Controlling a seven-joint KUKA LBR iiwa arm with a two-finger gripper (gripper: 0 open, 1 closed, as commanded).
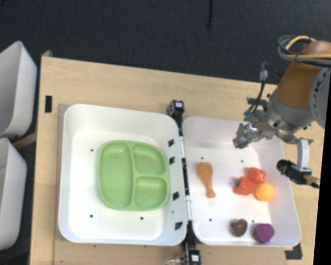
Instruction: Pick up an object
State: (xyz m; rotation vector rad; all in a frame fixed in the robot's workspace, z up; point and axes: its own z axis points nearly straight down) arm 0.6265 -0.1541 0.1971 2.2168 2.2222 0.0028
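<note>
Two shallow white bins sit side by side on one worktop (118,83): the left bin (82,121) and the right bin (223,134). The left bin holds one thing, a green divided plate (132,175) with three compartments. The right bin holds five small things: one tan drumstick-shaped piece (206,177), one red piece (248,180), one orange ball (264,192), one brown lump (238,227) and one purple lump (264,232)

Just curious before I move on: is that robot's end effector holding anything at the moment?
End effector: above the right bin, over its far end, nothing visibly in it; open or closed cannot be told.
</note>
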